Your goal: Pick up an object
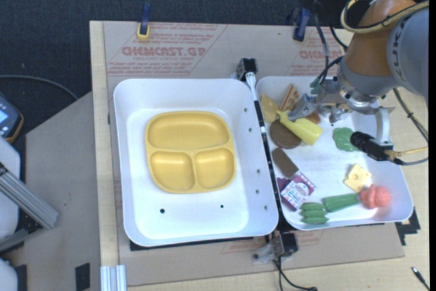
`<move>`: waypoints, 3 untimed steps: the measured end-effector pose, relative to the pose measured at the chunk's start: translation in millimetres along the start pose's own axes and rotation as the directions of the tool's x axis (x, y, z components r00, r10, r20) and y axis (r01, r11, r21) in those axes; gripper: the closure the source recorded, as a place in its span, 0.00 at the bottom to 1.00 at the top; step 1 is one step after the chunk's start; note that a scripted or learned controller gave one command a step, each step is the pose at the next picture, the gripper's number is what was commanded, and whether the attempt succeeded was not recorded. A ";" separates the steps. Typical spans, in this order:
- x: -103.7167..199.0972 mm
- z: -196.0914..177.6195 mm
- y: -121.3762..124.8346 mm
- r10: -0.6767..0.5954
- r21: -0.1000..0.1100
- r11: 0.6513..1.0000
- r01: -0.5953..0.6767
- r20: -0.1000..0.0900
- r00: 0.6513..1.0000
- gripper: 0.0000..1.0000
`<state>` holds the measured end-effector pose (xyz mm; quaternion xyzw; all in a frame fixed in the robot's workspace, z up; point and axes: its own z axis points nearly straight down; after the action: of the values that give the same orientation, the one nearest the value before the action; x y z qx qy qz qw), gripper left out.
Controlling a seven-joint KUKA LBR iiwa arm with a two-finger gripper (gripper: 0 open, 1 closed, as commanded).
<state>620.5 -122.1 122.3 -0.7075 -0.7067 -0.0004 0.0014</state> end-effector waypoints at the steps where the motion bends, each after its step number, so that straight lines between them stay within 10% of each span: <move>1: 0.0 16.4 1.0 -0.001 -0.006 1.000 0.001 0.003 1.000 0.00; 2: -0.6 6.3 1.8 0.000 -0.009 1.000 0.000 0.005 1.000 1.00; 3: 9.6 -44.9 0.9 -0.002 -0.007 1.000 0.002 0.004 1.000 1.00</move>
<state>621.5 -112.6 167.3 -0.7066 -0.7076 -0.0015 -0.0026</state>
